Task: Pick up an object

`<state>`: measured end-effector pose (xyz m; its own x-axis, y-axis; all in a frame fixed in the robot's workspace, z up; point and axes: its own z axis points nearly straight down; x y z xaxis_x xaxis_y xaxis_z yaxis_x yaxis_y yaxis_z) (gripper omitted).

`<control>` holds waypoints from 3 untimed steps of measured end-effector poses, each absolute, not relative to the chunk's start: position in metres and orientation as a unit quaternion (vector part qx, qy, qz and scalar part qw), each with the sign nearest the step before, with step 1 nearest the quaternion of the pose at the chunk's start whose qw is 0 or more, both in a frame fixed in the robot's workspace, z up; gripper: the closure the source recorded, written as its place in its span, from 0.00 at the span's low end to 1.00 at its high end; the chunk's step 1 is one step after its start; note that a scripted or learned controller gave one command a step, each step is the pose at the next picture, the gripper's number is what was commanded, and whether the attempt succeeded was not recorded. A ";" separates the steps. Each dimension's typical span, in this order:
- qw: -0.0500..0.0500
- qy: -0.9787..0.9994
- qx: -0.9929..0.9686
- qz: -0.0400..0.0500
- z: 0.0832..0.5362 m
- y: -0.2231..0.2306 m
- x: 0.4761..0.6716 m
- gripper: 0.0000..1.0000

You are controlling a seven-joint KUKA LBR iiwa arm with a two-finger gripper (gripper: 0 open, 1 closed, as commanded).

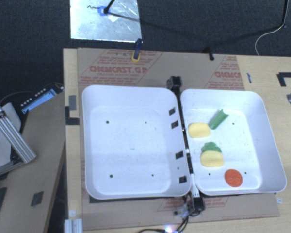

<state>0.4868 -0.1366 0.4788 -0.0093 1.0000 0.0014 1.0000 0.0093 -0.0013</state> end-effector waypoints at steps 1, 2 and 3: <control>-0.006 -0.707 -0.708 -0.001 0.538 -0.210 0.520 1.00; 0.007 -0.709 -0.705 0.003 0.369 -0.146 0.485 1.00; -0.010 -0.709 -0.705 -0.006 0.539 -0.132 0.495 1.00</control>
